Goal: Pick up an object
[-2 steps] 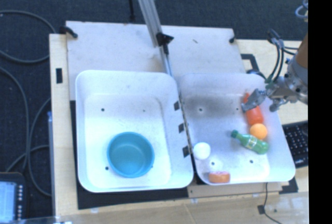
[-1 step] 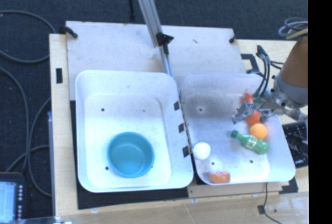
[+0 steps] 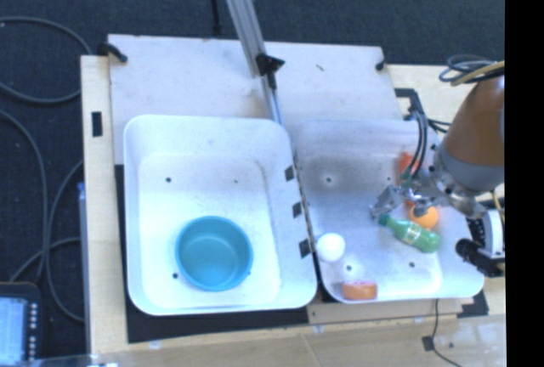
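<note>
A blue bowl (image 3: 214,252) is seen in the left bin (image 3: 144,144). In the right bin (image 3: 340,153), a white ball (image 3: 331,246) and an orange block (image 3: 359,290) lie near the front. The claw (image 3: 398,200) is lowered beside a green bottle (image 3: 413,234) and an orange ball (image 3: 424,216); its state cannot be told.

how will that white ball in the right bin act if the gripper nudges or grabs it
The white ball looks round and smooth, so it would probably roll at a nudge. It sits near the right bin left wall, which may stop it. Its curved surface could slip from the gripper.
</note>
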